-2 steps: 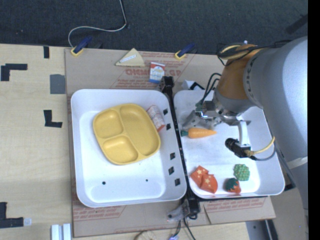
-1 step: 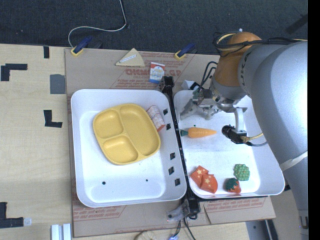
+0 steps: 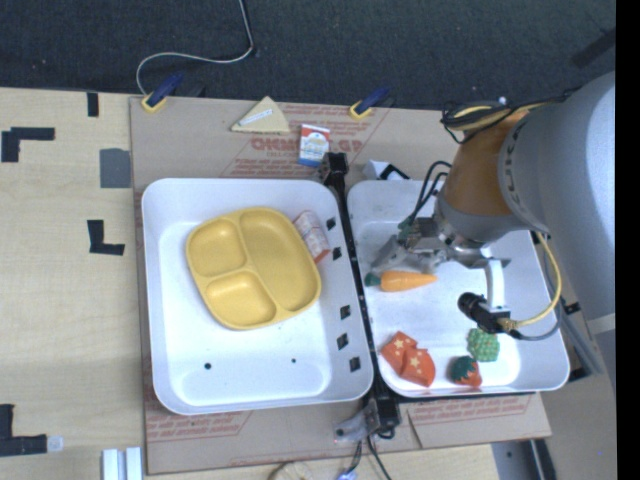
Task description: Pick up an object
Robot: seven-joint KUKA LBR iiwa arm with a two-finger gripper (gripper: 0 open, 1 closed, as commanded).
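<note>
Camera view: arm (image 3: 560,168) enters from 3 o'clock over right bin (image 3: 535,373). Left bin (image 3: 160,298) holds yellow divided plate (image 3: 252,266). Gripper (image 3: 412,253) sits just at 12 o'clock of the carrot (image 3: 407,281); grip state — cannot tell. Red toy (image 3: 410,359), green toy (image 3: 484,345) toward 6 o'clock.

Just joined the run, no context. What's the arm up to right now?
The arm reaches into the right bin, its gripper low beside the toy carrot. Nothing is visibly held. A red toy and green toys lie nearer the bin's front. The left bin holds a yellow divided plate.
</note>
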